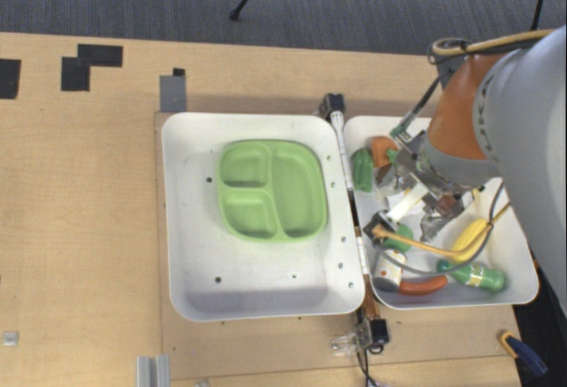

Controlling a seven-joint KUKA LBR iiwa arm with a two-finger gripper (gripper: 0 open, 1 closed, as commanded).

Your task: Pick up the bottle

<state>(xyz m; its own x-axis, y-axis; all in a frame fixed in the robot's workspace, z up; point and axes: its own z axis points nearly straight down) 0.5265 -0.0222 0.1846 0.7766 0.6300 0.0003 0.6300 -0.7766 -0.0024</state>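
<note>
Arm reaches into the right bin point(524, 281), gripper point(416, 199) low amid toys near its middle (finger state can't be told). The green bottle point(476, 274) lies on its side near the bin's front edge, w/ a green divided tray point(270, 190) in the left bin point(190, 288)

The tan wooden bench point(89, 226) carries two shallow white bins side by side, touching along a hinged seam; the left bin point(190, 288) and the right bin point(523, 279); black patches point(89, 65) mark the bench's far left.
</note>
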